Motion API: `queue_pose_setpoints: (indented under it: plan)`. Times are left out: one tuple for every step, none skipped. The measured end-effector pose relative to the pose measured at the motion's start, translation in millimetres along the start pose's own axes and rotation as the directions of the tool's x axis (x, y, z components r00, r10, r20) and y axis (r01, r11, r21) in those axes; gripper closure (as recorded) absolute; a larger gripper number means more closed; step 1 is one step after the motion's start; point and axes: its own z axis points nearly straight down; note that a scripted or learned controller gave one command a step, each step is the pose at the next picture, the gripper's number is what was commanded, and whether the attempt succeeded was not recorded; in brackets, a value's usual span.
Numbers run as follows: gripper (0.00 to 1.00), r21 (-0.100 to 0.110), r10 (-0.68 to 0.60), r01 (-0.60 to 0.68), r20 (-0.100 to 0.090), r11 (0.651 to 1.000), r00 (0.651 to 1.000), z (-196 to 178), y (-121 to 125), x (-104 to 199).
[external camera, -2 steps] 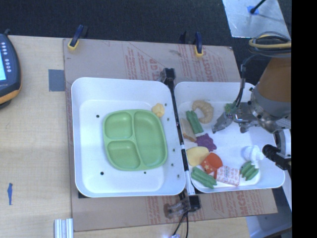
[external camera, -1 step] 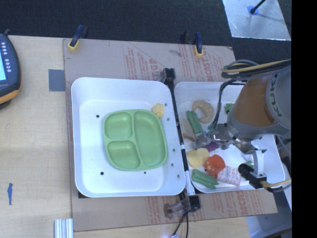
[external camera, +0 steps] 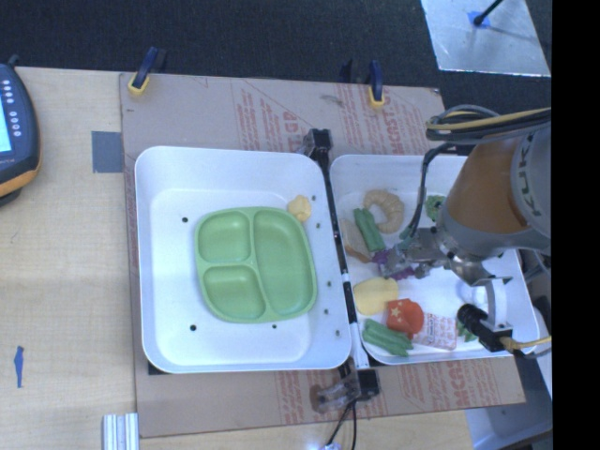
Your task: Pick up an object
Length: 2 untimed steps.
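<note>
Two bins: I log a left bin and a right bin, side by side on my bench.
Left bin contents: a green divided plate near centre; a small pale yellow piece at about 1 o'clock from the plate, close to the shared wall.
Right bin contents: a tan ring at 12 o'clock; a green pod just beside it at 7 o'clock; a yellow piece near centre; a red tomato-like item touching a white-and-red packet at 5 o'clock; a second green item at 6 o'clock by the near wall.
Gripper: my gripper sits low over the right bin's middle, arm coming in from 3 o'clock. It appears tangled with something purplish; I cannot tell its state.
Step in hand: descent or grasp attempt, by my judgement; nothing is visibly pinched.
Next move: confirm a catch on one item directly under the tool, then lift straight up, clear of the crowded neighbours.
</note>
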Motion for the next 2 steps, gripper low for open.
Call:
queue_pose_setpoints:
  plan:
    - [1.0,-0.017,-0.008,0.008,-0.001,1.0,1.0,-97.1,79.9,56.0]
    - [0.0,-0.003,-0.001,0.001,-0.001,1.0,1.0,-90.9,74.6,52.4]
